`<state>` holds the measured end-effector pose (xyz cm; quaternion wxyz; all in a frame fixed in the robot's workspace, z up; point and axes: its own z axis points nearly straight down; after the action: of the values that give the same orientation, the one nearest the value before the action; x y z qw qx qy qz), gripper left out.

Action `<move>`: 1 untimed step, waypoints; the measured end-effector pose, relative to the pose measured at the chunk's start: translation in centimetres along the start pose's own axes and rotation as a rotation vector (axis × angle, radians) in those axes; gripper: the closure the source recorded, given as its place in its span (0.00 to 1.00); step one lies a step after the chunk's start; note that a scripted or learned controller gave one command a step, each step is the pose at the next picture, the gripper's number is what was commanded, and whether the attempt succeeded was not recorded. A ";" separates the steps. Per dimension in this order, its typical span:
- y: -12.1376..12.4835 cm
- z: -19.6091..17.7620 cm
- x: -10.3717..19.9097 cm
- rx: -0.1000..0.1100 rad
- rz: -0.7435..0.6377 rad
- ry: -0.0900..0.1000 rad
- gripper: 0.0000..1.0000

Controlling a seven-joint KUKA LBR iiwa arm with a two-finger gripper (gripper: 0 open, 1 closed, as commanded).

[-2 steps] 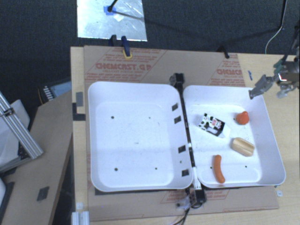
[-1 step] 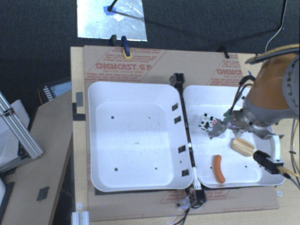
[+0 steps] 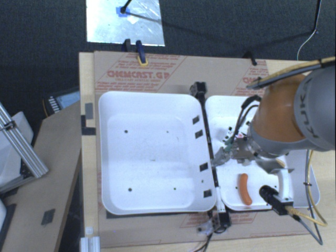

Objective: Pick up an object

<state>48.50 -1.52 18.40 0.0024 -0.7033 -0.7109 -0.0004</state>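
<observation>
I see two white bins side by side on the bench (image 3: 173, 67): the left bin (image 3: 113, 156) and the right bin (image 3: 220, 106). My arm (image 3: 294, 114) reaches in over the right bin and covers much of it.

There is one thing to pick up, an orange sausage (image 3: 244, 188). It lies on the floor of the right bin, close to that bin's near edge, with its length running from the far side to the near side.

My gripper (image 3: 224, 156) sits by the left wall of the right bin, next to the divide between the two bins. It is farther from the near edge than the sausage and apart from it. I cannot tell whether it is open or closed, and I see nothing held in it.

The floor of the left bin shows four small dark spots.

One shiny metal sheet (image 3: 125, 14) lies past the bench's far edge.
</observation>
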 end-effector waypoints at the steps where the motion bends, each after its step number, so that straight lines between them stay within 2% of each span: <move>1: 0.3 -5.9 6.8 -0.010 -0.001 -0.001 0.00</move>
<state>48.78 5.23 24.31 -0.0015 -0.7029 -0.7112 -0.0035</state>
